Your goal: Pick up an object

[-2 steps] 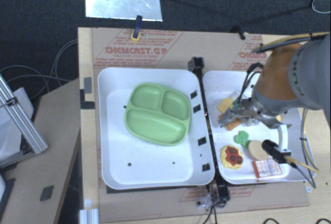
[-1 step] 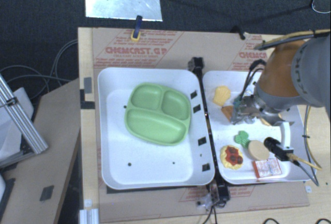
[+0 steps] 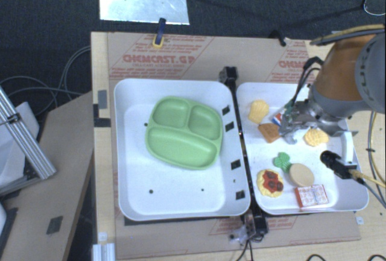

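The right bin holds several toy foods: a yellow piece at the back left, an orange-brown wedge, a yellow corn-like piece, a green broccoli, a small pizza, a tan round cookie and a red-and-white packet. My gripper is low in this bin, just right of the orange-brown wedge and left of the corn-like piece. The wrist hides whatever lies under it.
In the left bin lies a green divided plate. A black clip rail runs between the bins. A black fitting with a cable sits at the right bin's right side. The arm reaches in from the right.
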### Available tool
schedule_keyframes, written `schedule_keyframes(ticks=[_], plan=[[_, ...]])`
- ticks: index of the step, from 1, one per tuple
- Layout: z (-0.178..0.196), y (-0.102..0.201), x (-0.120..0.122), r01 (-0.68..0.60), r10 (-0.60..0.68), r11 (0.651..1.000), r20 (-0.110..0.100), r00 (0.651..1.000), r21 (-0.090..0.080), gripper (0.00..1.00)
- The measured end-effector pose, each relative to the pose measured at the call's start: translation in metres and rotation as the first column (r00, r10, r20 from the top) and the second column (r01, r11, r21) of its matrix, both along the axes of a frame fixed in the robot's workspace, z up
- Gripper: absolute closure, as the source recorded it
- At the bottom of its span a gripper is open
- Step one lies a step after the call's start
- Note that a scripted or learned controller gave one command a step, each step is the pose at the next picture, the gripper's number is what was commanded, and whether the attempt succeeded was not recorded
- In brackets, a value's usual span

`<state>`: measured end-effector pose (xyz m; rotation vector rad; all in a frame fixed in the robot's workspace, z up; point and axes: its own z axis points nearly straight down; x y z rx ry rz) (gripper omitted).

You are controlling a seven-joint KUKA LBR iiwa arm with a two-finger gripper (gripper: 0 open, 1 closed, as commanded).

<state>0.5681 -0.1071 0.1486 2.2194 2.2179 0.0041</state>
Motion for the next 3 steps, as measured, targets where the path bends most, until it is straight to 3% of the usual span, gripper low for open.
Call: schedule_keyframes(ticks=[1, 2, 3], plan=[[0.063, 0.000, 0.005, -0.005, 0.005, 1.000, 0.002, 1.000, 0.000, 1.00], [0.076, 0.000, 0.006, -0.005, 0.005, 1.000, -0.002, 1.000, 0.001, 1.00], [0.086, 0.054, 0.024, -0.009, 0.009, 1.000, -0.001, 1.000, 0.002, 1.00]])
